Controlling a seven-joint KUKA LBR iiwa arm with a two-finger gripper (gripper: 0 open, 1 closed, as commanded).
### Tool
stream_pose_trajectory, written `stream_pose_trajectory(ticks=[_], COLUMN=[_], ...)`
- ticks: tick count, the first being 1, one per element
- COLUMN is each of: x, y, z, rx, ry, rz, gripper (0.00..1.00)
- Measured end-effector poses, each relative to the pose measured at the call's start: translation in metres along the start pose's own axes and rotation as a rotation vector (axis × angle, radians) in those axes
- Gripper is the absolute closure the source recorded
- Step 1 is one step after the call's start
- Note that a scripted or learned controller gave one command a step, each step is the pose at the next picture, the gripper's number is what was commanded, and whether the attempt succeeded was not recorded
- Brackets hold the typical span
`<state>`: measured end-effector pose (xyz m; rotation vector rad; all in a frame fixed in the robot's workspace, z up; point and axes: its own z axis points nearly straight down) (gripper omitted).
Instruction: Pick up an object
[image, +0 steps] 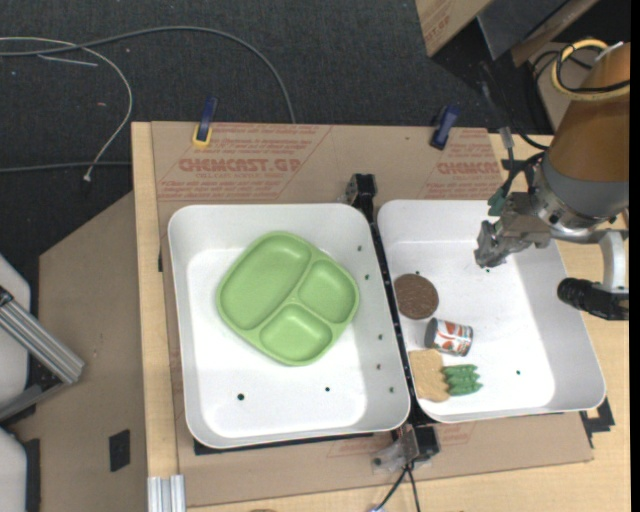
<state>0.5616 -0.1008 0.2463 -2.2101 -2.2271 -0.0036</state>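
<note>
My gripper (490, 250) hangs over the upper middle of the right bin (540, 300), above its bare floor, with nothing seen between its fingers. Below and left of it a brown round disc (416, 296) lies near the bin's left wall. A small can (449, 337) with a red and white label lies on its side just below the disc. A tan flat piece (427, 375) and a green toy (461, 379) lie side by side at the bin's lower left.
The left bin (200, 300) holds a green divided plate (288, 297) with three compartments. Black clips sit at the seam between the bins. Cardboard surrounds both bins, with blue clamps at its far edge.
</note>
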Motion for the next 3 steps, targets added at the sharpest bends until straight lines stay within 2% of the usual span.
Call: stream_pose_trajectory(ticks=[2,3], x=[0.092,0.152], y=[0.002,0.013], z=[0.017,0.022], rx=[0.003,-0.002], ry=[-0.001,-0.001], rz=[0.002,0.000], gripper=[1.00,1.00])
